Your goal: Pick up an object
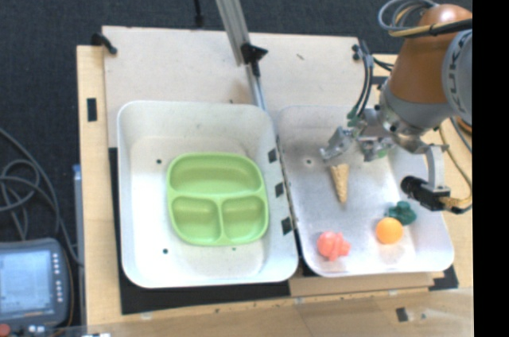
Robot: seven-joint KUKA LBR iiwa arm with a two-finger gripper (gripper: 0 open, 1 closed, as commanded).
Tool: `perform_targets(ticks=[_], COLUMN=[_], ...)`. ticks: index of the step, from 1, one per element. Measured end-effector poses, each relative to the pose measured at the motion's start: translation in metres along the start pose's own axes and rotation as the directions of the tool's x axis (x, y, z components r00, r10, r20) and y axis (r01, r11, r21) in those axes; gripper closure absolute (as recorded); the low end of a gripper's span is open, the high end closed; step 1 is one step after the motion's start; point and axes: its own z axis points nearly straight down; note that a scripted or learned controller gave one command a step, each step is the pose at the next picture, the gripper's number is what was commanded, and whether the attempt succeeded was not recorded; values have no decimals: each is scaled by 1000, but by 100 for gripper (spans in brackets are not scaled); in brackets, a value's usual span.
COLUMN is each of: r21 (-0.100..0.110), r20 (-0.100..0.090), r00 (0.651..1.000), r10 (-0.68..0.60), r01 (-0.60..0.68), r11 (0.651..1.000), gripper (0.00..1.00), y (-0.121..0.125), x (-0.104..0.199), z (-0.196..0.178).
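1 cone [340, 182] in rt bin | just below gripper [343, 145] | gripper state unclear

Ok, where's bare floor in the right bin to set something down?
Right bin: bare along its left side, between the divider and the cone, down to the pink toy. Crowded at the near right, around the orange ball and green piece, and under the gripper.

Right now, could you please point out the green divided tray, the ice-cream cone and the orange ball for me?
green divided tray [216, 165]: camera view, on the rim of its upper compartment.
ice-cream cone [340, 180]: camera view, on the middle of the cone.
orange ball [389, 230]: camera view, on the ball's centre.
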Motion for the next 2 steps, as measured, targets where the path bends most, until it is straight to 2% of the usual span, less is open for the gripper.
perform_targets(ticks=[1,2], r21=[0,5], r20=[0,1], r00=[1000,1000], r10=[1,4], r01=[-1,-4], r11=[1000,1000], gripper=[0,0], y=[0,5], x=[0,-7], z=[0,59])
